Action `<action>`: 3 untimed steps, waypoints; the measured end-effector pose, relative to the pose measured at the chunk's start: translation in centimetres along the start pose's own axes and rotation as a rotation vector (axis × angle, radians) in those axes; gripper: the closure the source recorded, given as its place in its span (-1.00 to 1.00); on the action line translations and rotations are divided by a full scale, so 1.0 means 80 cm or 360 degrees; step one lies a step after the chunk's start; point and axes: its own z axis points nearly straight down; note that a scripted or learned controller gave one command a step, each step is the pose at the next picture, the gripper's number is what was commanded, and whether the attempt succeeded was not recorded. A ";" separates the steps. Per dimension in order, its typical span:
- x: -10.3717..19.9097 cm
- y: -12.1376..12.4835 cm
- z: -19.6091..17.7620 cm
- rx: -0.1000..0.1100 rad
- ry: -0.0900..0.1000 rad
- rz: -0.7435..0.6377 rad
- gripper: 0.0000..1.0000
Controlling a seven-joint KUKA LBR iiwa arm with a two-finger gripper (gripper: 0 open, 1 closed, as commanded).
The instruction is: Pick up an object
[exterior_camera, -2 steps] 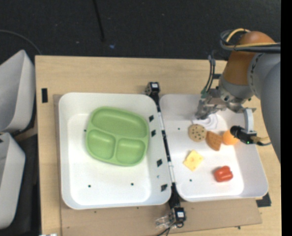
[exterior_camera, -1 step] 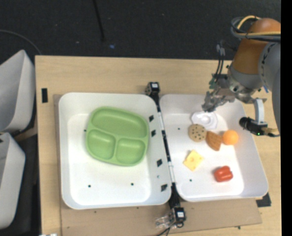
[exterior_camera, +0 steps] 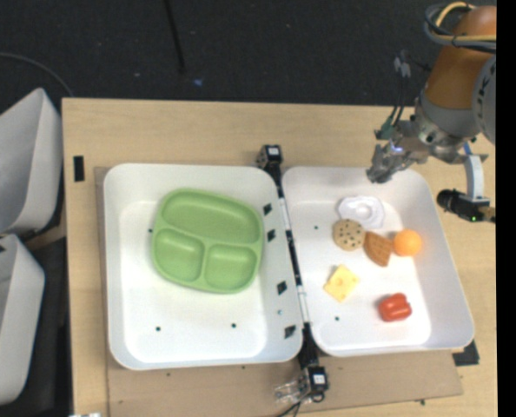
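Observation:
In the right bin lie a white lid-like piece, a round cookie, a brown bread wedge, an orange ball, a yellow cheese block and a red pepper. My gripper hangs over the bin's far rim, above and behind the white piece, with nothing seen in it.
A green divided plate rests in the left bin. White casings stand at the left edge of the bench. Black clips sit along the seam between the bins.

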 end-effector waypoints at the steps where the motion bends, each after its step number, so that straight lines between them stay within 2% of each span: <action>1: -0.002 0.001 -0.038 0.0003 0.0001 0.0002 1.00; 3: 0.103 -0.051 -0.057 0.0010 0.0003 -0.0002 1.00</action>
